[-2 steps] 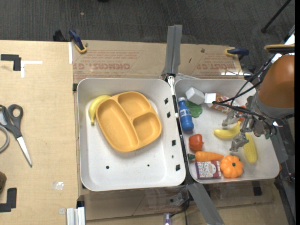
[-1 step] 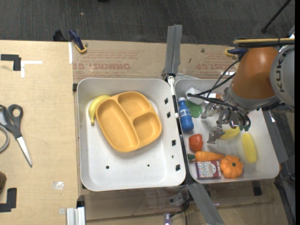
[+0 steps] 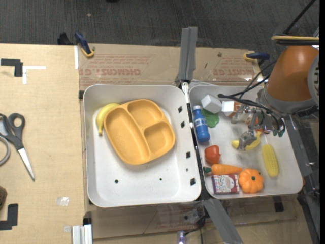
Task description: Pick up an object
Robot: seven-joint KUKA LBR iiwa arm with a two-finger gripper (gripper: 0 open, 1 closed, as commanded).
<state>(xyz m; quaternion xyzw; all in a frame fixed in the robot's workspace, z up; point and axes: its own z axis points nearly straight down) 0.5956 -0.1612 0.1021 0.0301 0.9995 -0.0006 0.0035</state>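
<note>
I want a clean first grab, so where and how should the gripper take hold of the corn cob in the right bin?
Grip the corn cob across its middle, coming straight down from above. It lies flat and long, roughly parallel to the right bin's outer wall, so fingers should probably close across its narrow width. There is bare floor on both long sides; the pumpkin sits near its lower end.

fixed overhead camera, slanted down, both bins [image 3: 94, 151]

Divided plate [image 3: 139, 131] in left bin [image 3: 101, 187]; corn [image 3: 269, 160], pumpkin [image 3: 251, 181] in right bin [image 3: 289, 189].
</note>
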